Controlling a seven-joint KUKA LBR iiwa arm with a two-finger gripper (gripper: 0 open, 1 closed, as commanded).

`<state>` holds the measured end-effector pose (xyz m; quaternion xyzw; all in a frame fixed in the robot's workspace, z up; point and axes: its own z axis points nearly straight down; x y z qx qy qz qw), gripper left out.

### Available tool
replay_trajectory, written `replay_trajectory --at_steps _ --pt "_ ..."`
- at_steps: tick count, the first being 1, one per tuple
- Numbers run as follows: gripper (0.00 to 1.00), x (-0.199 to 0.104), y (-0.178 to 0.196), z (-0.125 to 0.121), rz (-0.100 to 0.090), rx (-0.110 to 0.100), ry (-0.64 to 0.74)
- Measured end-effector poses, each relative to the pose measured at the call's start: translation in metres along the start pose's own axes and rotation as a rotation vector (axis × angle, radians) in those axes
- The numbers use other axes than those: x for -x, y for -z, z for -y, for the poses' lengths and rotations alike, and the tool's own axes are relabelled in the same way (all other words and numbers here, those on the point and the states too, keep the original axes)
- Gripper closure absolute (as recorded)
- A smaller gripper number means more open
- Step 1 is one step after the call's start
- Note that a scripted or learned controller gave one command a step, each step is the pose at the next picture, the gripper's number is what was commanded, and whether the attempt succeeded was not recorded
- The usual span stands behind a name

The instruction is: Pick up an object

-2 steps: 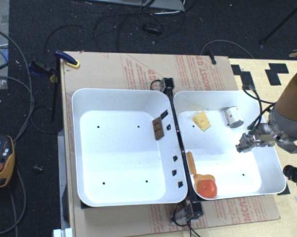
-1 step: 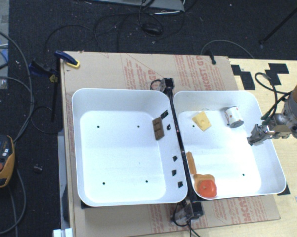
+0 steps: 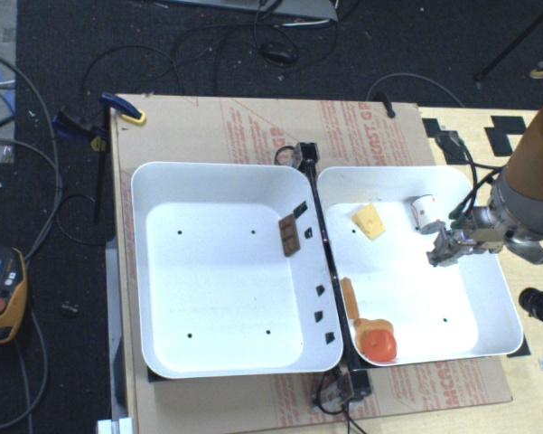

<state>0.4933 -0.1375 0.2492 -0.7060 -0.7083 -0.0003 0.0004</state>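
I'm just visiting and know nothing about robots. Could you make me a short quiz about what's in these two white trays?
1. True or false: the yellow block lies in the left bin.
2. Which bin is the pincer over: A left, B right?
3. What lies in the right bin's near corner by the divider?

Key: 1 false, it lies in the right bin. 2 B. 3 A wooden-handled tool with a red-orange head.

gripper (image 3: 444,250) over right bin (image 3: 488,333), yellow block (image 3: 369,221)
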Motion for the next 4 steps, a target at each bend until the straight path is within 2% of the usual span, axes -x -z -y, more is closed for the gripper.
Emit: replay_trajectory --at_steps 3,4 --pt "1.0 -0.161 -0.03 -0.006 0.0 -0.001 0.001" --pt "1.0 -0.215 -0.016 -0.01 0.0 0.001 0.002"
